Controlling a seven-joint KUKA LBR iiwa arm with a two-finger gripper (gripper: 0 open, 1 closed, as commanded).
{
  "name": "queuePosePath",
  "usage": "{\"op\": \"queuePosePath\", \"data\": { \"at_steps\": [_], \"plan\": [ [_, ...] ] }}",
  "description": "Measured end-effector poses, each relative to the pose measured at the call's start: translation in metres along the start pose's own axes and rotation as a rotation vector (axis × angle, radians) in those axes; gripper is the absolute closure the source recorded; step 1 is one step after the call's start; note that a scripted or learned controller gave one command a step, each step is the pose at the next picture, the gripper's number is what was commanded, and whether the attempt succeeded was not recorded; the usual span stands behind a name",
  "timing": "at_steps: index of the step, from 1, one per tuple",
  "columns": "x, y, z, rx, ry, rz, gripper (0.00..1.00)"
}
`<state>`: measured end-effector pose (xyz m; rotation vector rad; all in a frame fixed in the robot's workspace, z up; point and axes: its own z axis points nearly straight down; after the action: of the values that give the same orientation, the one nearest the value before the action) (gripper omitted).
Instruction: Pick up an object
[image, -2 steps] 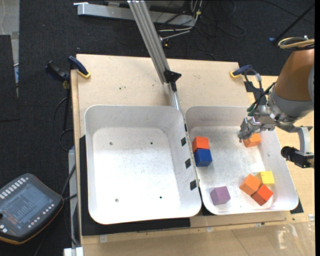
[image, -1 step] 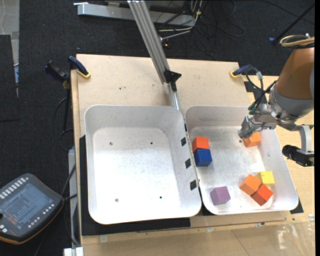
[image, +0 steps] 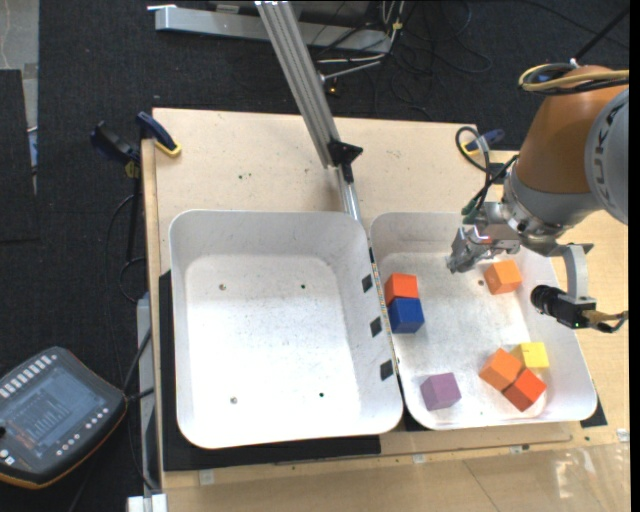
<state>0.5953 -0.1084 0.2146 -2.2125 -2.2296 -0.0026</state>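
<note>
**Q:** What sits in each bin?

**Me:** On my counter (image: 250, 150), the left bin (image: 200, 300) is bare white. The right bin (image: 570, 390) holds an orange cube on a blue cube (image: 406, 315), a purple cube (image: 440, 390), a yellow cube (image: 534, 354) beside two orange blocks (image: 512, 378), and a light orange cube (image: 502, 275).

**Q:** And the hand?

**Me:** The hand (image: 466, 256) hangs just left of that light orange cube. I cannot tell its state.

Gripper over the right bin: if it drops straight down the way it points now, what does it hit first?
Probably bare floor of the right bin. The gripper hangs just left of the light orange block; depth is unclear, so it might clip it.
</note>
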Motion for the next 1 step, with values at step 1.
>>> {"op": "queuePosePath", "data": {
  "at_steps": [1],
  "plan": [
    [0.0584,-0.0134,-0.0069,0.002,0.001,-0.001,1.00]
  ]
}}
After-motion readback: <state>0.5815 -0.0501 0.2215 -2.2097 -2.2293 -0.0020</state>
